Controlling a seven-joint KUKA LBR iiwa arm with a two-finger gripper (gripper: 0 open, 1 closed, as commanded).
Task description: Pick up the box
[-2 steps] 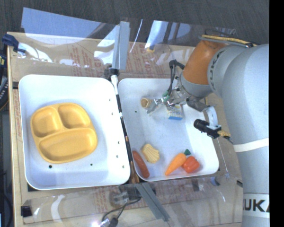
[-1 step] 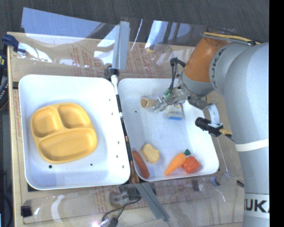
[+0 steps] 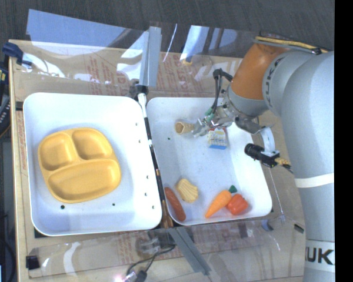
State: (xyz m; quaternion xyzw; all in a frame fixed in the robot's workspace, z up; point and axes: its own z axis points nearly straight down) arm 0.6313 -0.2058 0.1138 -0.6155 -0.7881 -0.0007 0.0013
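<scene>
The box point(image 3: 217, 138), small, white and blue, lies at about one o'clock in the right bin point(image 3: 254, 201), with my gripper point(image 3: 207, 124) just beside it at its ten o'clock and a small tan cone point(image 3: 180, 127) further out at nine. I cannot tell how far the fingers are parted, nor see the box between them. I judge this the approach step: next I must centre over the box, descend and close.

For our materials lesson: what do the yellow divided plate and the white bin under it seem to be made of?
Yellow three-compartment plate: likely moulded plastic, with a smooth, slightly satin look, soft highlights and rounded dividers. White shallow left bin: probably plastic too, matte white, with rounded corners and a uniform surface.
</scene>
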